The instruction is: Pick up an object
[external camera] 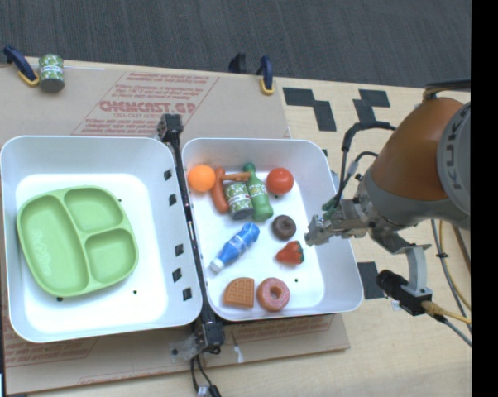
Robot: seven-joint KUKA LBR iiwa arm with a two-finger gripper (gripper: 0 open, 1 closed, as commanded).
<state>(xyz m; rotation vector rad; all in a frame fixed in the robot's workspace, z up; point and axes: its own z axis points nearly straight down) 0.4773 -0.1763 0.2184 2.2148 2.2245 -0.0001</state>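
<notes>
Lying nearest in the right bin are a waffle and a pink donut, side by side and close together. Just beyond them sit a strawberry and a blue bottle, the bottle on its side at a slant. Farther in is a brown donut. Past it a green bottle and a can lie pressed together, with a carrot against the can. At the far end are an orange and a tomato.

The gripper hangs at the right bin's right wall, near the strawberry and brown donut. Nothing shows in its grasp, and I cannot tell whether it is parted or closed. The arm bulks behind it.

The left bin holds a green plate with three compartments. Beyond both bins is cardboard with red print, and a small jar at its far left corner.
</notes>
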